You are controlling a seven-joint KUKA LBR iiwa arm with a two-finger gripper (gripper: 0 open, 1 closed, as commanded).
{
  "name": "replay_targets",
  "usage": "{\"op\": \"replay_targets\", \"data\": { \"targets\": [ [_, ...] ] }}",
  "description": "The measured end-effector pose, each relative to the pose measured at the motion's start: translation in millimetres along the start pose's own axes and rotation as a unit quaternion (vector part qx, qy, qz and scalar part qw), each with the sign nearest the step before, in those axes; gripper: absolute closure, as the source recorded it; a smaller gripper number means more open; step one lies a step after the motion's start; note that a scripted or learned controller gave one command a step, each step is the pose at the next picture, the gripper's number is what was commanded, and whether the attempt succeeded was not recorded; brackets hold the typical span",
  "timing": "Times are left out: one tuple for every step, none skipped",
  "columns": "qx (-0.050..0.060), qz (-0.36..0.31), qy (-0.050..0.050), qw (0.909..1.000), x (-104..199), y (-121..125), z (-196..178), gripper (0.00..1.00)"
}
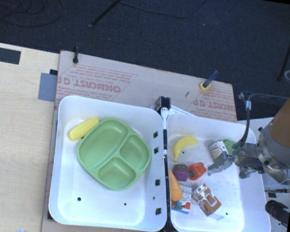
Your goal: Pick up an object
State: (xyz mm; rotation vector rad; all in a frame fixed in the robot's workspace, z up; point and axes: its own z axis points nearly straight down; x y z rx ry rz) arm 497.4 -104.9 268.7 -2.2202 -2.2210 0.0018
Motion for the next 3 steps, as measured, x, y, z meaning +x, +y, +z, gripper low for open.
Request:
{"op": "replay_targets", "data": {
  "targets": [
    [0.003,0.001,0.001,1.0000,19,59,129,0.00],
    [0.000,0.001,0.000,1.0000,0,75,181,0.00],
    [0.001,0.005,0.001,1.0000,-2,75,171,1.00]
  ]
}}
